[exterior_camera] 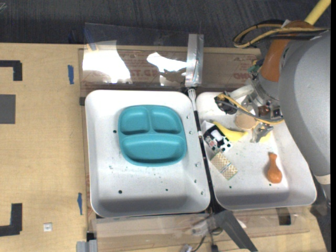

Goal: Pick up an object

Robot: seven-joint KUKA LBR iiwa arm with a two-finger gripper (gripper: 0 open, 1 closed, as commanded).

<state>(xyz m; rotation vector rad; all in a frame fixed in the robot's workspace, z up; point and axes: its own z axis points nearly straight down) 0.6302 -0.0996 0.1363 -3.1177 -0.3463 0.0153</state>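
Evidently no writing reads on the black-and-white box (214, 138); patterned packet (224, 166) adjoining.

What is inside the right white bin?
The right bin holds an orange pear-shaped toy, a patterned flat piece, a black-and-white item and something yellow. The arm covers its far corner.

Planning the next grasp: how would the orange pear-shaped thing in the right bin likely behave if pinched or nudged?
The orange pear-shaped thing looks smooth and rounded, so it may slip from a pinch. Its bulbous lower end suggests it could roll or pivot when nudged. It lies apart from other items on the right bin, so access seems easy.
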